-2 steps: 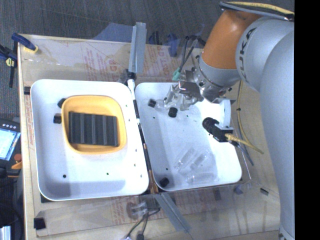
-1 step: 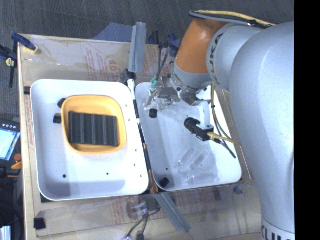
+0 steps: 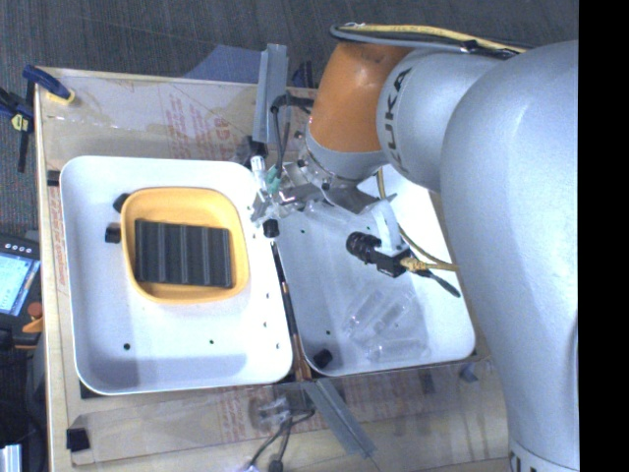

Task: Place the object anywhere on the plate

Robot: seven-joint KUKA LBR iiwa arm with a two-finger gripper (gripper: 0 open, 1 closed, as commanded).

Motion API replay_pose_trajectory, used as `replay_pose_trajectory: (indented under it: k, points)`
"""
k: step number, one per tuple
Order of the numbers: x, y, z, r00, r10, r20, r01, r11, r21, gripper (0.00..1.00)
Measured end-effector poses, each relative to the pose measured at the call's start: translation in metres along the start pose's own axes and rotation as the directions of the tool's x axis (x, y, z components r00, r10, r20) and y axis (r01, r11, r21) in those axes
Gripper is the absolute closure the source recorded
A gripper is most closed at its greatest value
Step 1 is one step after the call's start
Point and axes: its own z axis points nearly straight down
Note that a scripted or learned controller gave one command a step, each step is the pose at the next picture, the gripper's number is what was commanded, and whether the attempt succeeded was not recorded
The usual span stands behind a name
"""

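From the overhead camera, the grey arm [image 3: 491,165] is reaching in from the right, and its pincer [image 3: 267,197] is hanging over the inner edge of the right bin [image 3: 324,293]. Whether it is clenched or released, I cannot tell. Just left of the pincer, the yellow plate [image 3: 187,249] with a dark ribbed centre is lying in the left bin [image 3: 88,332]. Below and right of the pincer, a clear plastic object [image 3: 385,323] is resting on the right bin's floor, well apart from it.

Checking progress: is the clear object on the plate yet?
No. The clear object lies in the right bin; the yellow plate sits in the left.
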Motion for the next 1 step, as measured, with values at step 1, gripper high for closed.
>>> replay_pose_trajectory:
  k: [1]
  points:
    - [-0.0002,0.0000,-0.0001,1.000,0.000,0.000,0.000,1.000,0.000,0.00]
